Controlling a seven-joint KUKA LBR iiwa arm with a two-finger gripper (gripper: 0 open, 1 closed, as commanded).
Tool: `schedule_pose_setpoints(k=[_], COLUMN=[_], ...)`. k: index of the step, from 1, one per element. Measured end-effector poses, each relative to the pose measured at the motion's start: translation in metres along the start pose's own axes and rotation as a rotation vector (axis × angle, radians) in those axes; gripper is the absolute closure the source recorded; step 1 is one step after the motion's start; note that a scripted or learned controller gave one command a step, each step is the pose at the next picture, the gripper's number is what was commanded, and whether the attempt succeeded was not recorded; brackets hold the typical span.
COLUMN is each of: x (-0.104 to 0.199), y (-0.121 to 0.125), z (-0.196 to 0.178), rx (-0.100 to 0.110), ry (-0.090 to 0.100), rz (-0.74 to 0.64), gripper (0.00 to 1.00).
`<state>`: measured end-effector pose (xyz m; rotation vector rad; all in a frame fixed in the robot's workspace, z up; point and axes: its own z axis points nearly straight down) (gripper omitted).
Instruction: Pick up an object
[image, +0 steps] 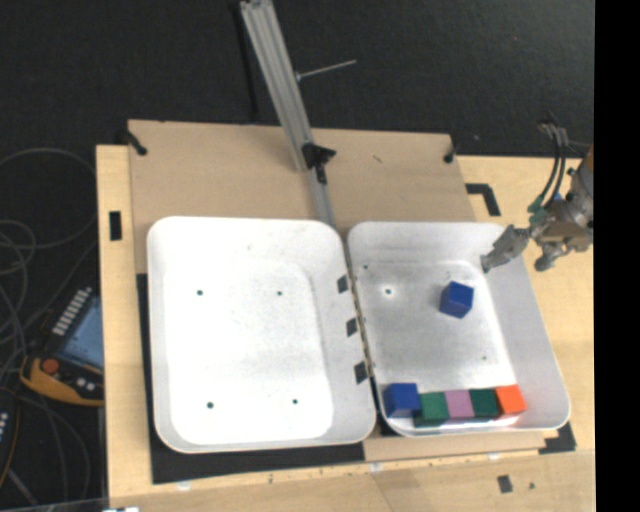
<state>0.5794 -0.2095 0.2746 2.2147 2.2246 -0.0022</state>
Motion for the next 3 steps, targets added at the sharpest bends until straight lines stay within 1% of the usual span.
schedule_pose_setpoints(k=[1, 2, 3], x=[-0.004, 0.019, 0.017], y=[0.057, 0.022, 0.024], z=[0.118, 0.179, 0.166], rx=[0.004, 0.001, -0.004], ry=[0.002, 0.002, 0.000], rz=[0.000, 0.005, 0.007], gripper=[0.00, 0.00, 1.00])
